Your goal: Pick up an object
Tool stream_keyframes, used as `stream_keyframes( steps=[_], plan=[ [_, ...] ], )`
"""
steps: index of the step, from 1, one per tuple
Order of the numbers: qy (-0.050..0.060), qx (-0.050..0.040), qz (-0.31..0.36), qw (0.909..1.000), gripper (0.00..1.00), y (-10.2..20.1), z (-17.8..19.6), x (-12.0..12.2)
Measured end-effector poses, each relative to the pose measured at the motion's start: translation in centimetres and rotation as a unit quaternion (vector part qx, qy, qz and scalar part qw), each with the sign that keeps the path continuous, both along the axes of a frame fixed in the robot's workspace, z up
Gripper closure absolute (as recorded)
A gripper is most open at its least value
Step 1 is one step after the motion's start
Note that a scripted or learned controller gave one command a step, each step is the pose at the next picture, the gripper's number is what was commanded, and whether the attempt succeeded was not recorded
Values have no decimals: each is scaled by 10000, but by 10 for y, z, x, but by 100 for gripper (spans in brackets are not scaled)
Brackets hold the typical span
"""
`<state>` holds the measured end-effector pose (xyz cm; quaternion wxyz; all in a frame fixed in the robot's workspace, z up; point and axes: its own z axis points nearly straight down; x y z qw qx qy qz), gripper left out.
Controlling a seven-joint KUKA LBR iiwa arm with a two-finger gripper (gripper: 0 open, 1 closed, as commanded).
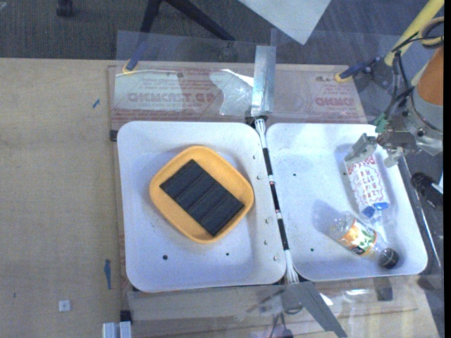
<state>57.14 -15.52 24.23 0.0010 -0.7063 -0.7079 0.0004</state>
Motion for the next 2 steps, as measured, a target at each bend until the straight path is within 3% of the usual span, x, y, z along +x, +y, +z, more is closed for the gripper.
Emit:
stream_keyframes(
  steps=[1,2],
  plan=[
    [-39,-8,765,9971,0,30,-154,-35],
    [-39,23,268,9996,0,0,-154,-69]
  ],
)
